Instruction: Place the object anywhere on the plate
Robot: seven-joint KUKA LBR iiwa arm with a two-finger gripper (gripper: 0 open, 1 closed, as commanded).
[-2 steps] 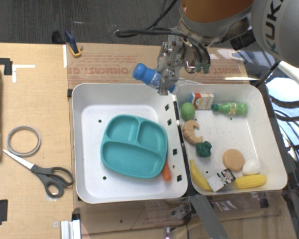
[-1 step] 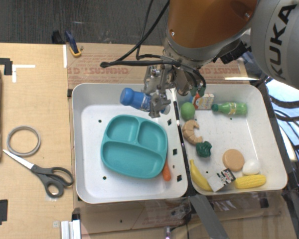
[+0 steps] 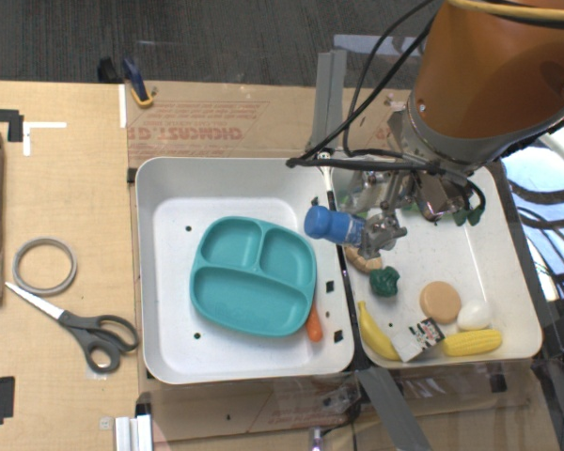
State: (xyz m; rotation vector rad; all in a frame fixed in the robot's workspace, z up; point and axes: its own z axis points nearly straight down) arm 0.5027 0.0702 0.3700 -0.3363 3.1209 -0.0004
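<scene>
Looking down, camera view: two white bins side by side on the tabletop [image 3: 66, 139], the arm [image 3: 498, 54] entering from the right.
Left bin [image 3: 160, 346]: holds a teal plate [image 3: 254, 277] with three compartments, lying flat near the bin's middle.
Carrot [image 3: 314, 326]: small and orange, on the left bin's floor just beside the plate's lower right edge.
Right bin [image 3: 517, 280]: holds the loose items listed below.
End effector [image 3: 381, 235]: hangs low over the upper left part of the right bin, near the divider between the bins; whether its fingers are spread or pressed together cannot be told.
Blue object [image 3: 331, 225]: cylinder-like, lying across the divider, touching or just beside the end effector; a grip on it cannot be confirmed. It is beside the plate's upper right edge, not on it.
Broccoli [image 3: 385, 283]: green, below the end effector.
Banana [image 3: 374, 332]: along the right bin's lower left.
Round tan piece [image 3: 440, 300]: near the egg [image 3: 473, 317] and corn cob [image 3: 470, 343].
Tabletop, left side: scissors [image 3: 80, 327] and a tape roll [image 3: 44, 264].
</scene>
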